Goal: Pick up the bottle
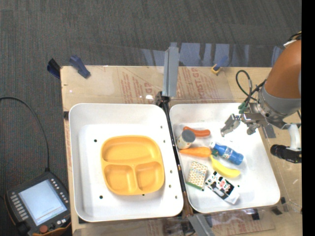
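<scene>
Two glossy white bins sit side by side. The left bin (83, 127) holds a yellow three-compartment plastic tray (132, 164). In the right bin (266, 181) the blue bottle (227, 153), white-capped, its label unreadable, lies between a carrot (196, 152) and a banana (225, 167). Above them, the gripper (239, 125) hovers with fingers apart, holding nothing.

Single fixed camera high above the bench (123, 85), angled downward, both white bins (78, 127) fully in frame side by side, grey floor beyond, arm (285, 77) entering from the right edge.
</scene>
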Controlling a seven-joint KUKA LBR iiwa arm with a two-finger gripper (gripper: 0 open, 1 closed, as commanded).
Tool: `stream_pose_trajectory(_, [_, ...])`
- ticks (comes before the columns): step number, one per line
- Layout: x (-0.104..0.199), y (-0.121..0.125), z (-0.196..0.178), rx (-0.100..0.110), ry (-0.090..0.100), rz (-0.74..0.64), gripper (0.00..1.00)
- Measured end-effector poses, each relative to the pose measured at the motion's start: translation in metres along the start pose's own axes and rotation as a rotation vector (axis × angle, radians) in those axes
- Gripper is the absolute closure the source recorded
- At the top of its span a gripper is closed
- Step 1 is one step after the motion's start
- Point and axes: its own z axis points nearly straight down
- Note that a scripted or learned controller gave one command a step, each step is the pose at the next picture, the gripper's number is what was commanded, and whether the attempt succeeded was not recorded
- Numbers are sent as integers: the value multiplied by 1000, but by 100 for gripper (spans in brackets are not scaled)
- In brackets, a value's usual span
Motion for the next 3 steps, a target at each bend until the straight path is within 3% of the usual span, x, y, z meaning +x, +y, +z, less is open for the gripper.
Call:
stream_pose_trajectory(1, [4,-9,113,-1,0,-19,0])
stream_pose_trajectory(2, [3,-10,106,3,3,-14,100])
stream_pose_trajectory(3, [-9,4,40,-9,-1,276,100])
